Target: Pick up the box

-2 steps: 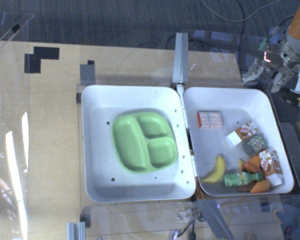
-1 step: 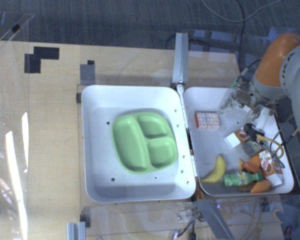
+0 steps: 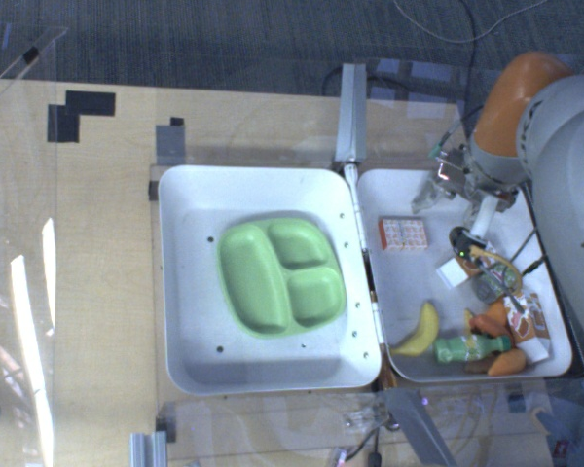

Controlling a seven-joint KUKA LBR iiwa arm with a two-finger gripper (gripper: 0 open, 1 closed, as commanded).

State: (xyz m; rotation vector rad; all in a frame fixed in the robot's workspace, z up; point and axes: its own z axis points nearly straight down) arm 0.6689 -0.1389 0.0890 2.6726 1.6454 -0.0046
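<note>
Camera view: box (image 3: 403, 233) lies near the right bin's (image 3: 375, 290) left wall; end effector (image 3: 457, 188) grip unclear.

You are looking at a robotics lab: a pale wooden counter (image 3: 97, 290) is carrying two white bins (image 3: 175, 280) bolted between metal brackets (image 3: 350, 115), black marker tape (image 3: 78, 113) is sticking to its surface, a loose cable (image 3: 448, 22) is trailing over grey carpet (image 3: 224, 27), and a clear safety panel (image 3: 19, 212) is standing alongside.

Bright even light, soft shadows, slight blur
</note>
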